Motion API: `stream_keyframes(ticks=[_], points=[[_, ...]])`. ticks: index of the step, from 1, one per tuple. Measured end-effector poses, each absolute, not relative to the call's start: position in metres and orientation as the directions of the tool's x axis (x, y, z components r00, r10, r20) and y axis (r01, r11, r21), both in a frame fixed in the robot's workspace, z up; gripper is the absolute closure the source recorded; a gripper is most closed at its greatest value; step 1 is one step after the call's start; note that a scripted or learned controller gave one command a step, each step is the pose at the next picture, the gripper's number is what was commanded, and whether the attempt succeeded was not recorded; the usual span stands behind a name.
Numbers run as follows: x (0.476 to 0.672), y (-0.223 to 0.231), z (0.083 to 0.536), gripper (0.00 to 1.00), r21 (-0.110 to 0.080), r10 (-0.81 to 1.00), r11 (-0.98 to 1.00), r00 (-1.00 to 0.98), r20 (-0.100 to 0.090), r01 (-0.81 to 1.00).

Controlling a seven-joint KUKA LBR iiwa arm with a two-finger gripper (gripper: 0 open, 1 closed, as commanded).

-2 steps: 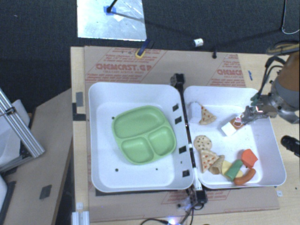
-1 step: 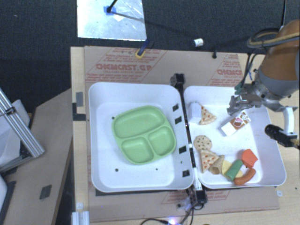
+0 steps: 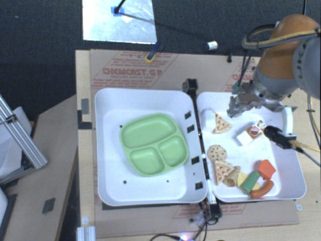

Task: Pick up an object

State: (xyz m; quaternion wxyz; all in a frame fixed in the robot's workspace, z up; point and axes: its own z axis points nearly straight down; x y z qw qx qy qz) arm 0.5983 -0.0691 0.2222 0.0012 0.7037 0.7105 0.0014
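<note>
Printed in faded red on the brown cardboard sheet (image 3: 135,70) under the bins: "CHEMCAST", followed by letters that look like "G P", too faint to be sure of. Repeated in red, upside down, along the sheet's upper right edge. Dark carpet-like floor across the top of the frame, with a shiny foil-like square (image 3: 119,14) at upper left.

Two shallow white plastic bins side by side at centre. In the left bin (image 3: 108,134), a smooth pale green tray (image 3: 153,143) with three compartments. In the right bin (image 3: 296,177), toy food: a pizza slice (image 3: 220,124) at upper centre, a waffle-patterned biscuit (image 3: 216,152) and second pizza wedge (image 3: 224,171) below it, a white block (image 3: 245,138), an orange cube (image 3: 266,168), a green piece (image 3: 249,182) and a sausage (image 3: 262,189) at lower right.

Gripper (image 3: 234,109) low over the right bin's upper part, just right of the upper pizza slice; impossible to tell whether parted or closed.
</note>
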Motion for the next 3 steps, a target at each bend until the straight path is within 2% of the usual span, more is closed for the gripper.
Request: stream_keyframes(ticks=[1, 3], points=[[0.627, -0.033, 0.218, 1.00, 0.004, 1.000, 0.009, -0.009, 0.001, 1.000], [0.640, -0.023, 0.230, 1.00, 0.003, 1.000, 0.007, -0.007, 0.000, 1.000]])
